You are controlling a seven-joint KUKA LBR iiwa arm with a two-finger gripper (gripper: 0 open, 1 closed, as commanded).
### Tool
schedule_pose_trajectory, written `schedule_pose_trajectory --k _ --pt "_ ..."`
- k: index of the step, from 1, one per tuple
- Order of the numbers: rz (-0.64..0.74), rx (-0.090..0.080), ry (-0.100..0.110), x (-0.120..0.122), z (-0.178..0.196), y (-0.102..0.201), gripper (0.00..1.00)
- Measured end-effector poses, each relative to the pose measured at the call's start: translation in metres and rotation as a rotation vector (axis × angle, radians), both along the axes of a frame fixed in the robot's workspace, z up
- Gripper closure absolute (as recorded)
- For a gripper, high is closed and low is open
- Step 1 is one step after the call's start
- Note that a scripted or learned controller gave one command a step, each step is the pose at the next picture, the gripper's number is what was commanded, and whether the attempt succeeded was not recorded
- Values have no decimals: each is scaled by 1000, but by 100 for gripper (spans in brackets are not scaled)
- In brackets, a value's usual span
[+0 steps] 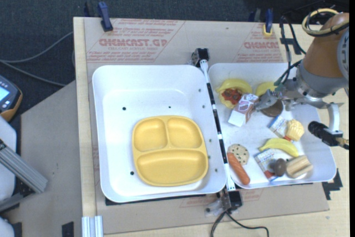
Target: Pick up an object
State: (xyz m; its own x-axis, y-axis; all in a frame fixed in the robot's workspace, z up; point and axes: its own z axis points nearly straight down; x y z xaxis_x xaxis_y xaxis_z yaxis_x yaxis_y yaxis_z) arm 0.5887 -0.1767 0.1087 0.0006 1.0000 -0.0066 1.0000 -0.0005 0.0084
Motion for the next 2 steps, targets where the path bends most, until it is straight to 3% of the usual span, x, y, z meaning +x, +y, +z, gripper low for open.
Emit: schedule_pose_trajectory --k 1,2 --pt "2 4 15 79 -12 2 0" --pt "1 -1 9 79 3 0 100"
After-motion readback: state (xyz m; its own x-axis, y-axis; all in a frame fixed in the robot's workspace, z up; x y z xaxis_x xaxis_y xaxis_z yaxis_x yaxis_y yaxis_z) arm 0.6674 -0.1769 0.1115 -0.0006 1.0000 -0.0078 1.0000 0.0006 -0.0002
